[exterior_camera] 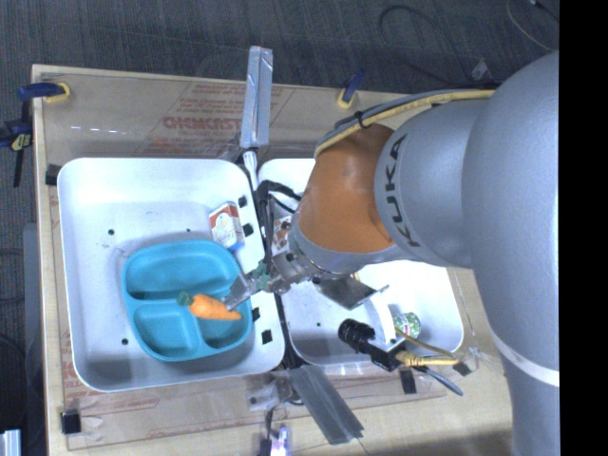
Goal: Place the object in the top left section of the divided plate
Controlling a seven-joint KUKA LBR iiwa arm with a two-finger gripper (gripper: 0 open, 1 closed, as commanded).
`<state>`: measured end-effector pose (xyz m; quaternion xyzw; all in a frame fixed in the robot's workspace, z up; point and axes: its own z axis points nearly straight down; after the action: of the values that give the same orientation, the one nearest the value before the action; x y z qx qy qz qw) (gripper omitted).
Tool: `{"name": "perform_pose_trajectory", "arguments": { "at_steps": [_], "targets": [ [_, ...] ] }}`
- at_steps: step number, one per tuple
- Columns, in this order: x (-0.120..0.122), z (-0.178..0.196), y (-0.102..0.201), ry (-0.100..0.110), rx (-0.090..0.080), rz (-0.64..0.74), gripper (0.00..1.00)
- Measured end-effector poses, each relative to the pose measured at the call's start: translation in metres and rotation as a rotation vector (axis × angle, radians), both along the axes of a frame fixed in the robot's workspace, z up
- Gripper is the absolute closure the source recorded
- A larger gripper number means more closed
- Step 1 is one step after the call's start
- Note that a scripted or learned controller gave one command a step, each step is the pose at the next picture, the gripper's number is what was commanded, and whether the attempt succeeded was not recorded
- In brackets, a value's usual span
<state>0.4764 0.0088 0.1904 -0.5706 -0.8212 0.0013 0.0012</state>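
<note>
A toy carrot point(215, 307) lies on the blue divided plate point(157, 274) in the left bin point(90, 255). It sits near the plate's middle, along the ridge below the large upper section, with its green top pointing left. The gripper point(255, 281) sits just beside the carrot's right end, and I cannot tell whether it is clenched or released. A small red-and-white packet point(224, 224) lies beside the plate's upper right rim.

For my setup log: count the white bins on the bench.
2. Left bin holds the blue divided plate; right bin, beside it, lies partly under the arm.
</note>
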Motion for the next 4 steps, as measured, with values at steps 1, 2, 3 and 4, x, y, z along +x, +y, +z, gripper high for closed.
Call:
{"name": "perform_pose_trajectory", "arguments": {
  "at_steps": [1,2,3,4],
  "targets": [
    [0.001,0.093,0.036,-0.005,0.001,0.403,0.00],
    [0.001,0.103,0.037,-0.004,0.001,0.409,1.00],
    [0.001,0.103,0.037,-0.004,0.001,0.410,0.00],
    [0.001,0.235,0.039,-0.008,0.000,0.772,0.00]
  ]
}}
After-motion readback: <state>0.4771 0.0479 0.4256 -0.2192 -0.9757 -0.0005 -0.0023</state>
